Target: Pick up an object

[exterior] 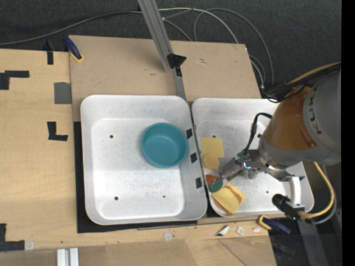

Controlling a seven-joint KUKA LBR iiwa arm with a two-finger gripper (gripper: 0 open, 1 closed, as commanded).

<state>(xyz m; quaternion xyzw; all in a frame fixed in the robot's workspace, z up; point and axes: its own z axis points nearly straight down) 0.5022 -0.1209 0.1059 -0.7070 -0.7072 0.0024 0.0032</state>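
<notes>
Desk (138, 65): flat, pale wood board.
Left bin (100, 193): shallow white plastic, left of the right bin.
Right bin (233, 115): white, speckled, the landmark.
Bowl (164, 144): round teal, smooth, in the left bin; likely light, stiff, best taken by its rim.
Yellow pieces (212, 151): flat, likely soft, at the right bin's left side.
End effector (227, 173): low over those pieces; grip state cannot be told.
</notes>
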